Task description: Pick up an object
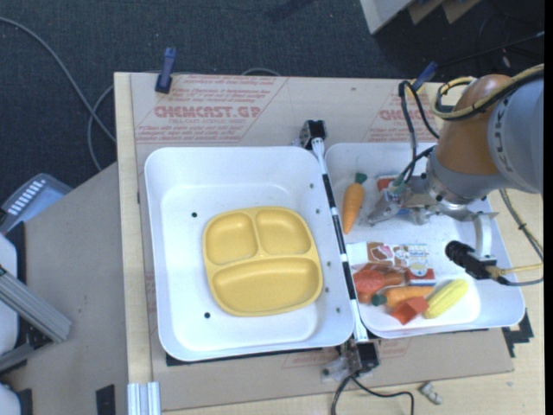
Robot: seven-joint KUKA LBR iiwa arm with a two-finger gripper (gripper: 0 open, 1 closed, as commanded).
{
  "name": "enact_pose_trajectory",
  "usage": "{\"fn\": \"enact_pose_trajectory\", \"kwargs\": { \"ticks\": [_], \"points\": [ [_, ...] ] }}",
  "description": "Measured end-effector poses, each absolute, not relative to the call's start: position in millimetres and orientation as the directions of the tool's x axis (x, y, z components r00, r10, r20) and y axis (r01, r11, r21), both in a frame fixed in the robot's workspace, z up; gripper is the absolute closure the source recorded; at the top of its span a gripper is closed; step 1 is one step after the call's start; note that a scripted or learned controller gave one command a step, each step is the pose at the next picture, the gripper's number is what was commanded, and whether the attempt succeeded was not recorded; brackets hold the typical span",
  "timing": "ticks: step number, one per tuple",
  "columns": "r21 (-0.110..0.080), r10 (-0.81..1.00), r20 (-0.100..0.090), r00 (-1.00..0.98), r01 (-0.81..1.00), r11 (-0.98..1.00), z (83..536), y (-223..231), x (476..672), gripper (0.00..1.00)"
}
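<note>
Carrot [352, 206]: I read this as the likeliest pick; it lies in the right bin [505, 305] close against the divider wall, leafy green end toward the far side, orange body toward me.

Long axis: from the camera view it runs nearly straight far-to-near, with a slight lean, roughly along the divider.

Gripper [387, 206]: I see it low in the right bin, just to the right of the carrot, with metal fingers [377, 213] reaching toward it.

Finger state: I cannot tell whether they are spread or closed; the wrist and clutter mask the tips, and nothing is plainly between them.

Key relation: the carrot lies to the view's left of the fingertips, near but, as far as I can judge, apart. A short sideways shift toward the divider looks like what a grasp needs, closing across the carrot's narrow width.

Risk: my guess is the divider wall leaves little room for the far finger.

Count, right bin: one carrot; one corn cob [447, 298] at the near edge; a cluster of red and orange food pieces [390, 290], number unclear; one printed card or packet [399, 254].

Count, left bin [173, 175]: one yellow divided plate [262, 259] with three compartments.

Arms: one, reaching in from the right.
</note>
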State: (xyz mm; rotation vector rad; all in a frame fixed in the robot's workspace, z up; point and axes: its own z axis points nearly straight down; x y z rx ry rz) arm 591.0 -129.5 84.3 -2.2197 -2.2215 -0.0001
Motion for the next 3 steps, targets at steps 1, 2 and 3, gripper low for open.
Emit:
{"fn": "enact_pose_trajectory", "kwargs": {
  "ticks": [1,2,3],
  "points": [
    [0.002,1.000,0.000,-0.001,1.000,0.001,114.4,-93.2,667.1,0.00],
    [0.015,1.000,-0.004,-0.002,1.000,0.002,90.7,-91.6,645.1,0.00],
    [0.019,1.000,-0.009,-0.002,1.000,0.002,101.6,-93.5,645.8,1.00]
  ]
}}
